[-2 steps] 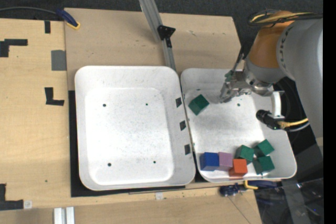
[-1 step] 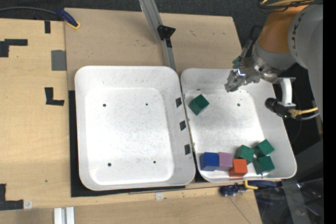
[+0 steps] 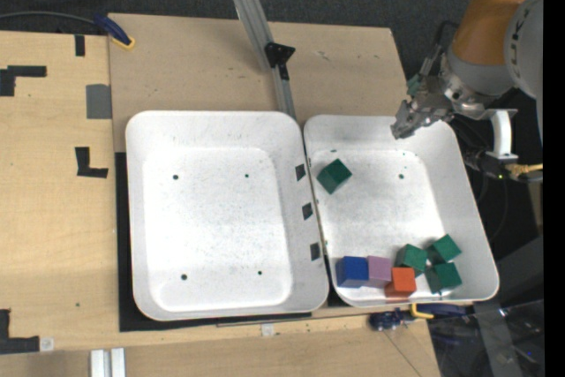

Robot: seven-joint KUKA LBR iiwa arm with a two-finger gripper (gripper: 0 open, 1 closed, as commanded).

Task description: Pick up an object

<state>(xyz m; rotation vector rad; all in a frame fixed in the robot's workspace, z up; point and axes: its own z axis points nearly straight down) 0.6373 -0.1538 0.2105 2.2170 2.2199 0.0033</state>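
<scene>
A green block (image 3: 334, 175) lies alone in the upper left part of the right bin (image 3: 441, 190). Along that bin's near edge sit a blue block (image 3: 353, 270), a pale purple block (image 3: 380, 270), an orange block (image 3: 403, 281) and three green blocks (image 3: 433, 262). My gripper (image 3: 405, 124) hangs over the right bin's far right corner, up and to the right of the lone green block, with nothing seen between its fingers.
The left bin (image 3: 216, 212) stands beside the right one, joined by black clips. A slanted metal rail (image 3: 252, 4) runs from the top down to the gap between the bins. A blue-and-yellow clamp (image 3: 115, 29) lies at the bench's far left.
</scene>
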